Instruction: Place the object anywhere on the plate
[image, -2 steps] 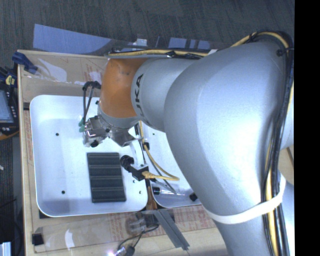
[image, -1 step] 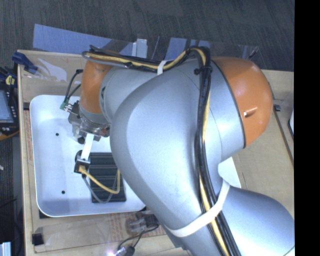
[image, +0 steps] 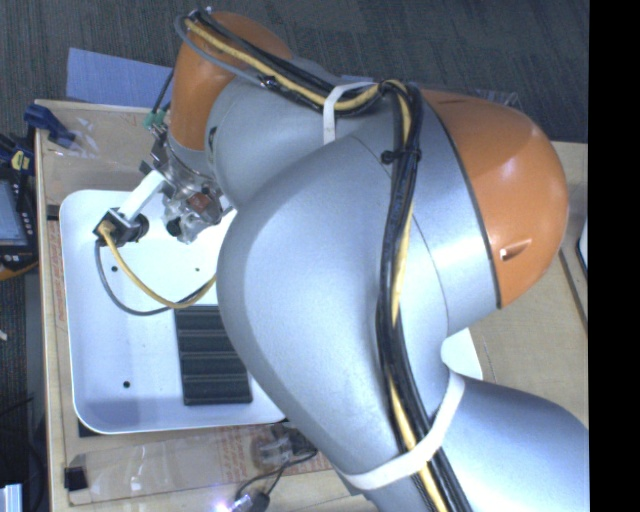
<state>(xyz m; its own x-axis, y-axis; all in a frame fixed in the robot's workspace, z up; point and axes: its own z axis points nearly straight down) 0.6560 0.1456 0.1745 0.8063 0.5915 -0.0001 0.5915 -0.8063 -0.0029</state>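
Since the arm (image: 400, 300) reaches in from the right and sits closest to the lens, its grey shell and orange band cover most of the centre and right of the frame. That's cable-dressed bulk, not a problem.

Bottom of frame: bench (image: 150, 465) edge with some small clutter on it, too blurred to name.

Above that, lower left: white bin (image: 100, 390). One loose item in it, a dark ribbed slab (image: 212, 355), lying flat on the floor near the bin's lower edge, partly tucked under the arm's outline. My read is that's the task's thing, but it could equally be standing in for the plate; can't settle that from here.

Further up, upper left: gripper (image: 185, 212) hangs over the bin's upper part, pointed down, well apart from the slab. Claw state: can't tell, and nothing visibly gripped. A yellow cable (image: 140, 295) loops off the wrist across the bin floor to a black connector (image: 122, 228); looks like service slack.

Far upper left: blue sheet (image: 110, 70) behind the bench.
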